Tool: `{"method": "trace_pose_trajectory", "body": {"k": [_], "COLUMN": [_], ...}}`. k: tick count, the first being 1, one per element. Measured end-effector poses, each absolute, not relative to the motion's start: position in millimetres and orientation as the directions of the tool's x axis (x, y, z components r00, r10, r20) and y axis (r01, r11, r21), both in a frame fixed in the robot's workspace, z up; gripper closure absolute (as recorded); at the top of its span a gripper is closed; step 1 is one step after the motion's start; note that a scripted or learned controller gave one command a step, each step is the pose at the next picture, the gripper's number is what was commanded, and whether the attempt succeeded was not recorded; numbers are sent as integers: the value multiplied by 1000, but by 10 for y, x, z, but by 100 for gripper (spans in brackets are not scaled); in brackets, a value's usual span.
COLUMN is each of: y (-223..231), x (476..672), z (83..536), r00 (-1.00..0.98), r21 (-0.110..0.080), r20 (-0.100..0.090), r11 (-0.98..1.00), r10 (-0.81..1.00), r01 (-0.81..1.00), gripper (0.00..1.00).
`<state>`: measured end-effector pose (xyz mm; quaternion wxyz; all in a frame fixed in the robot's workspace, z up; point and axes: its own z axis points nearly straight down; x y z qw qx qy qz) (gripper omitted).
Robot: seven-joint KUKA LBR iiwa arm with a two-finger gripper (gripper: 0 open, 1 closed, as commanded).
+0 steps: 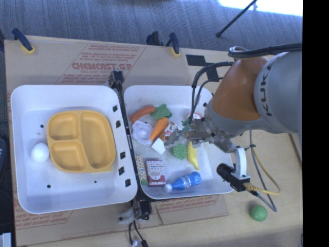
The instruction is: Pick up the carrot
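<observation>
The carrot [159,129] is a short orange toy with a green leafy top [162,111] — it lies flat in the right bin [169,92], slanted, its leafy end toward the far wall and its tip pointing down-left, resting against a small white cup [142,133].

There are two white bins: the left bin [20,153] and the right bin [169,92]. I count one yellow tray [81,140], one white ball [39,152], two carrots [159,129] [142,112], one banana [193,156], one blue bottle [184,182], one small box [154,172] and one green ball [258,212].
</observation>
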<state>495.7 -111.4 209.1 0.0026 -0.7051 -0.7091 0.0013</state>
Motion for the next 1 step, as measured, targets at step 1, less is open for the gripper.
{"method": "trace_pose_trajectory", "body": {"k": [1], "y": [-985], "x": [5542], "z": [1480], "r00": [-54], "r21": [-5], "r20": [0], "r11": [54], "r10": [999], "r01": [999], "gripper": [0]}}
